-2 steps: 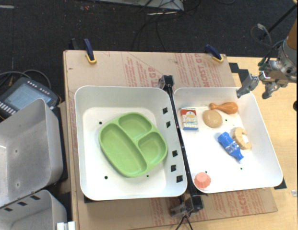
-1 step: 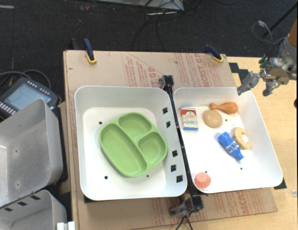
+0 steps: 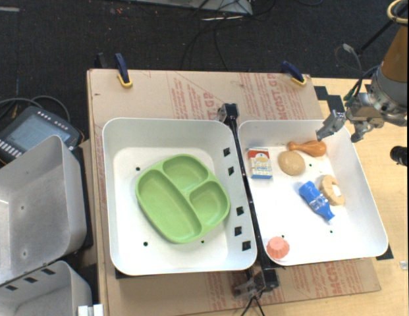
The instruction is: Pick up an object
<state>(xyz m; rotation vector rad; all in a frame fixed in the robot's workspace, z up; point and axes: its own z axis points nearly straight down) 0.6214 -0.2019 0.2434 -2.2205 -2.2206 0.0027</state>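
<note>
The right bin [image 3: 362, 239] holds several small objects. A red, white and blue box [image 3: 259, 163] lies near its left wall, with a round beige lump [image 3: 292, 162] beside it. A brown drumstick shape [image 3: 308, 148] lies near the far wall. A blue packet [image 3: 316, 200] and a beige ring [image 3: 332, 189] touch near the middle. A pink cup [image 3: 278, 247] sits by the front rim. My gripper [image 3: 344, 128] hangs over the bin's far right corner, just right of the drumstick shape. It is open, with nothing between its fingers.
The left bin [image 3: 118, 242] holds a green divided plate [image 3: 183, 197]. A black divider [image 3: 242, 189] runs between the bins. Blue and yellow clamps [image 3: 123, 71] [image 3: 294, 73] grip the board's far edge. Grey containers [image 3: 33, 203] stand at the left.
</note>
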